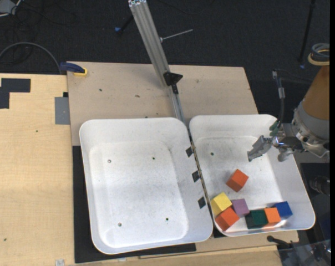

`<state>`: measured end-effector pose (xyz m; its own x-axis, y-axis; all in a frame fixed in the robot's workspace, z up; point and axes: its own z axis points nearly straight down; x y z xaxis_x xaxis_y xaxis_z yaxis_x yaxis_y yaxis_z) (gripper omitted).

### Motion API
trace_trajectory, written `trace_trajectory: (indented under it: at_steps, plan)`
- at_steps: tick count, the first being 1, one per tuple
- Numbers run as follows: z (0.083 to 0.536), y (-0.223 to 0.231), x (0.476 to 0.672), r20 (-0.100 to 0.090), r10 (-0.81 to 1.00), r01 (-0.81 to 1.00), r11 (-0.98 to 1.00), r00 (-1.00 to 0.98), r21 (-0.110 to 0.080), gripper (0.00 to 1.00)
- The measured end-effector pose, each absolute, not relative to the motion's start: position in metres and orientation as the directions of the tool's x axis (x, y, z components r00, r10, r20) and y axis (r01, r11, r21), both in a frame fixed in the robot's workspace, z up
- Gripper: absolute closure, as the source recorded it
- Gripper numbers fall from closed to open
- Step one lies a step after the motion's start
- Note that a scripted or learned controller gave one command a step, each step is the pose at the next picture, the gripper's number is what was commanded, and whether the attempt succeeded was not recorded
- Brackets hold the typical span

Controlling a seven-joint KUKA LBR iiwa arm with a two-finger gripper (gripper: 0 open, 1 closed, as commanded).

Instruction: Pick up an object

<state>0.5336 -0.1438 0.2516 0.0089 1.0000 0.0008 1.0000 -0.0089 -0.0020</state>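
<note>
Several small cubes lie in the right bin [223, 143]. An orange cube [237, 179] sits alone near the bin's middle. Along the front edge cluster a yellow cube [221, 202], a purple cube [240, 206], a red-orange cube [228, 218], a green cube [256, 219], another orange cube [272, 215] and a blue cube [283, 209]. My gripper [270, 150] hangs over the bin's right side, up and to the right of the lone orange cube. Its fingers are spread open with nothing between them.
The left bin [134, 143] lies beside the right one, with black clips on the shared rim. A slanted aluminium bar [153, 43] rises behind the bins. The grey arm with its orange band [318, 98] comes in from the right.
</note>
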Motion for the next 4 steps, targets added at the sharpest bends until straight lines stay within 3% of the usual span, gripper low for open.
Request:
trace_trajectory:
  at_steps: [1,2,3,4]
  plan:
    - [0.196,-0.153,0.534,0.002,1.0,1.0,-0.003,0.003,-0.009,0.0]
    - [0.091,-0.151,0.59,0.001,1.0,1.0,0.004,-0.004,0.001,0.0]
    - [0.1,-0.13,0.625,0.0,1.0,1.0,0.003,-0.003,0.001,0.0]
    - [0.109,-0.131,0.623,0.0,1.0,1.0,0.007,-0.007,-0.004,1.0]
